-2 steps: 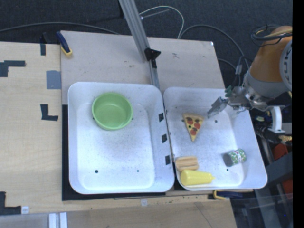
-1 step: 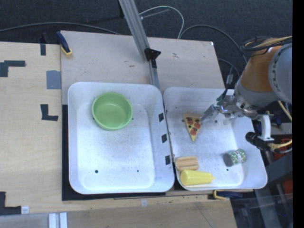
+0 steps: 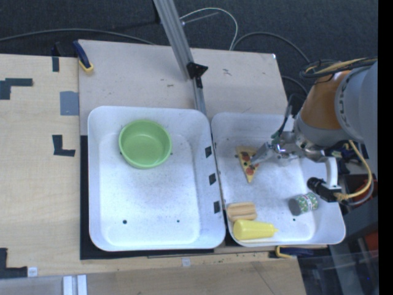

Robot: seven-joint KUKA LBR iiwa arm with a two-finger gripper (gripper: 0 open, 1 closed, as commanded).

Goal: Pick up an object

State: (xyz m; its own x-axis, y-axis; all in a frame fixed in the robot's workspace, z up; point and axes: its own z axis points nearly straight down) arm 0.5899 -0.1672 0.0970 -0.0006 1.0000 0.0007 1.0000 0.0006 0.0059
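Gripper down at the pizza slice in the right bin.

The toy pizza slice lies flat near the middle of the right bin, point toward the near edge. The gripper's tips sit right at the slice's upper right edge; whether they are apart or closed cannot be told. Nearer the front wall lie a hot dog bun and, just beside it, a yellow bottle; a small grey-green can lies to the right. The left bin holds a green bowl.
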